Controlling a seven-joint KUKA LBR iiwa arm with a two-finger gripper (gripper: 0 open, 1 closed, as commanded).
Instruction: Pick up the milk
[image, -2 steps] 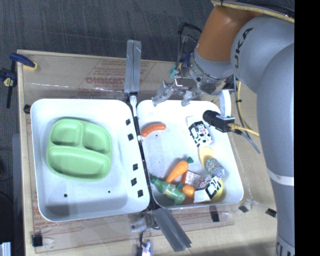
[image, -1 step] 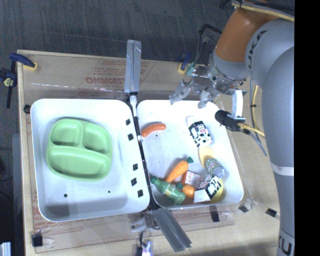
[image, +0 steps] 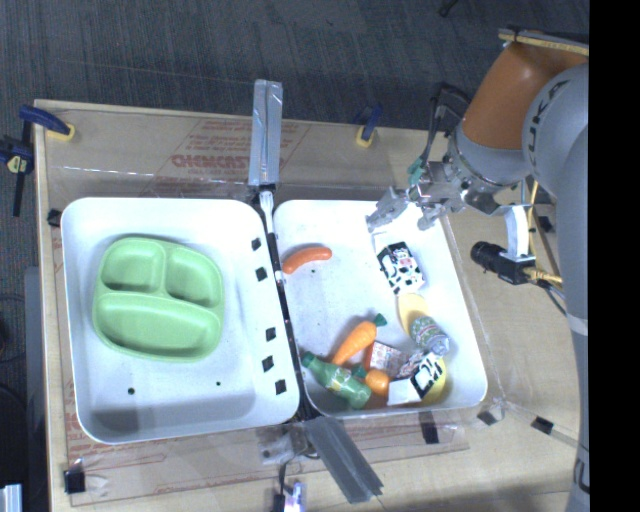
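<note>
Nearest the camera, at the tabletop's (image: 520, 450) front edge, a grey metal bracket (image: 340, 462) juts out below the seam where the two white bins meet.

The milk (image: 401, 268) – a small carton printed with black-and-white cow patches – lies in the right bin (image: 330, 215), in its far right part, close to the right wall. It rests alone on the bin floor, apart from the other items. Just in front of it sits a yellow, lemon-like piece (image: 411, 310), and beyond that, crowded into the bin's front right corner, a heap: a second cow-patterned pack (image: 429, 374), a carrot (image: 354, 342) lying at a slant, a green bottle (image: 335, 377) on its side, a small orange piece (image: 377, 382) and a foil-wrapped item (image: 428, 337). A sausage (image: 305, 257) lies by itself near the bin's far left corner.

The pincer (image: 398, 212) hangs over the far right corner of the right bin, just behind the milk and not touching it. Its fingers stand parted, with nothing between them. The arm's orange band (image: 503, 90) rises beyond the tabletop's far right corner.

The left bin (image: 160, 420) holds a green divided tray (image: 158, 297) – three compartments – toward its far left side.
</note>
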